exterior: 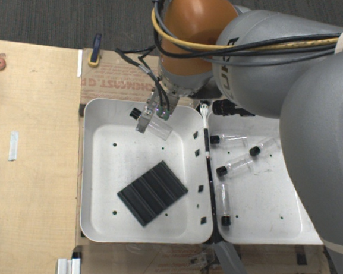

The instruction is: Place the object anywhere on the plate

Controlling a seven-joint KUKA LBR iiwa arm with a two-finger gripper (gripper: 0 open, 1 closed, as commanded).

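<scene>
Gripper (153,117) seen over far edge of left bin (93,216), clear tube (159,128) clamped between narrowly parted fingers. Dark ribbed plate (153,192) laid flat and skewed on left bin floor, apart from tube. More clear tubes (241,163) scattered in right bin (271,228).

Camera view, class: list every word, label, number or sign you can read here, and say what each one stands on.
Red print on the cardboard sheet behind the left bin: appears upside down, too blurred to read.
Dark lettering on the arm near the orange band: partly hidden, unreadable.
No other text can be read.
</scene>
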